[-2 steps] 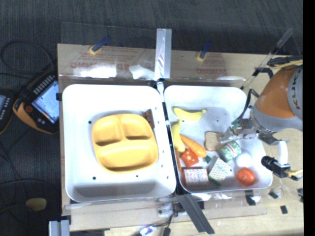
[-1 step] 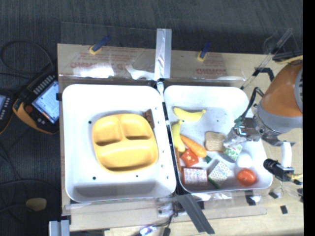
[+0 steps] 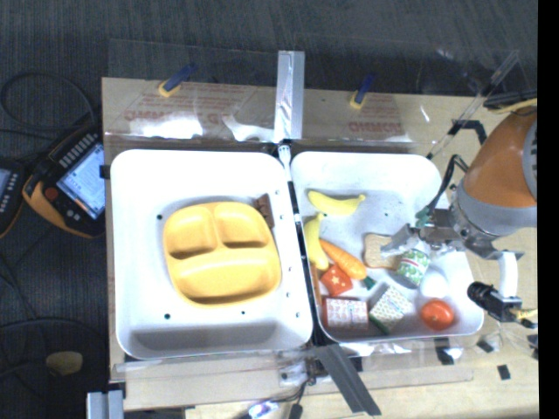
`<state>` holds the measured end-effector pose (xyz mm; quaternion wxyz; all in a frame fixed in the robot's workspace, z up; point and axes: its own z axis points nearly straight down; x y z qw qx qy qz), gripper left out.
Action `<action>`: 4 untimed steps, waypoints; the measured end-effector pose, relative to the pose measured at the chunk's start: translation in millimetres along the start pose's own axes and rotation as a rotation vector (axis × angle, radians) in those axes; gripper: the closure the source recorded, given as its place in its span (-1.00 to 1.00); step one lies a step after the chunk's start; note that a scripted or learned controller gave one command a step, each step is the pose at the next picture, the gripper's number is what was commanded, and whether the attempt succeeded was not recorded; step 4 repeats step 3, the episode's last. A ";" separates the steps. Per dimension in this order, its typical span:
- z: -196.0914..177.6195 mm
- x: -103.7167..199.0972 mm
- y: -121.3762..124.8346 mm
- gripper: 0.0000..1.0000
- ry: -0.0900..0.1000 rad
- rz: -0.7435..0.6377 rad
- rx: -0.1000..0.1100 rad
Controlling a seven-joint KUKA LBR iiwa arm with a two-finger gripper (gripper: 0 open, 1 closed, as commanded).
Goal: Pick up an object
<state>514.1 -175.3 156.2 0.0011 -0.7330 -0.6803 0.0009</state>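
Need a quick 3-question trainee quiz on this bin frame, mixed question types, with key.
1. True or false: the yellow divided tray lies in the right bin.
2. Which sits nearest the right bin's front-right corner? A banana B tomato C carrot
3. Fill in: the gripper hovers over the ___ bin.

Key: 1 false, it lies in the left bin; 2 B; 3 right.
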 end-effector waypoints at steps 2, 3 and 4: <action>-14.5 -46.0 42.1 -1.00 -0.005 0.272 0.000; 67.6 -2.7 -4.4 -1.00 -0.001 0.212 -0.010; 67.6 -2.7 -4.4 -1.00 -0.001 0.212 -0.010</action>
